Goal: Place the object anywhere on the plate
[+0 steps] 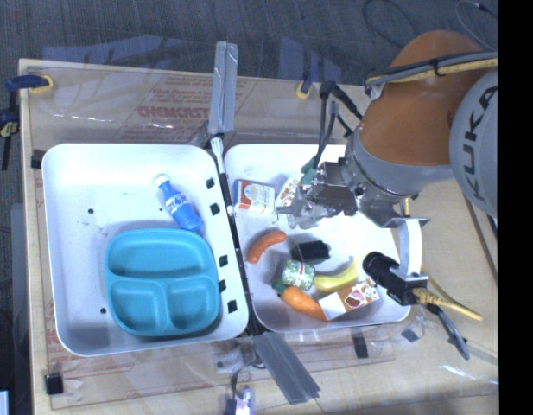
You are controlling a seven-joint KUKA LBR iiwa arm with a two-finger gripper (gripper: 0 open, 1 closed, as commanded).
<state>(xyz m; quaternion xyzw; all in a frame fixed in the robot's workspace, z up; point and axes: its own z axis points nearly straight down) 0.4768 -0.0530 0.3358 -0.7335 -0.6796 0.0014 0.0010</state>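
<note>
The blue three-compartment plate [162,282] lies in the left bin, nothing on it. A small blue bottle [180,204] rests just behind the plate. My gripper [302,207] hangs over the back middle of the right bin, just above a small black block [311,251] and to the right of a white and red carton [253,196]. An orange sausage-shaped piece [265,245] lies in front and to the left of the gripper. I see nothing held in the gripper.
At the front of the right bin [275,322] sit a green can [296,275], a yellow banana [335,278], an orange carrot [302,302] and a small printed carton [352,298]. A ridge with black clips [225,249] divides the bins.
</note>
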